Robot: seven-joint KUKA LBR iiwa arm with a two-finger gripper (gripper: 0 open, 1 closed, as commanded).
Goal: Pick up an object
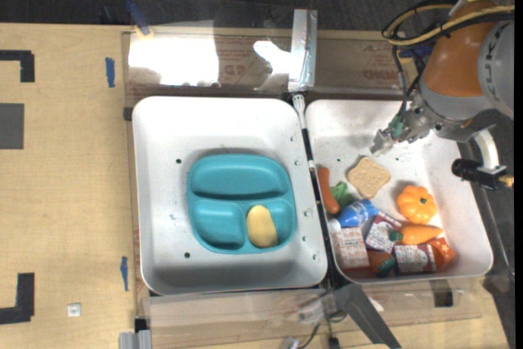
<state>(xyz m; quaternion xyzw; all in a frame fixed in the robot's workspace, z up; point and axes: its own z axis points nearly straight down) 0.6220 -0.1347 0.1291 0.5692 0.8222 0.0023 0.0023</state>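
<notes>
Mostly unreadable printed packets [384, 245], right bin [470, 200]

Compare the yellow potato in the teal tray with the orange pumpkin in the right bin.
The potato is pale yellow, smooth and egg-shaped; the pumpkin is bright orange, rounder, with a green stem. The potato lies alone in a compartment of the teal tray in the left bin; the pumpkin sits among crowded items in the right bin. Both look like toy foods.
</notes>
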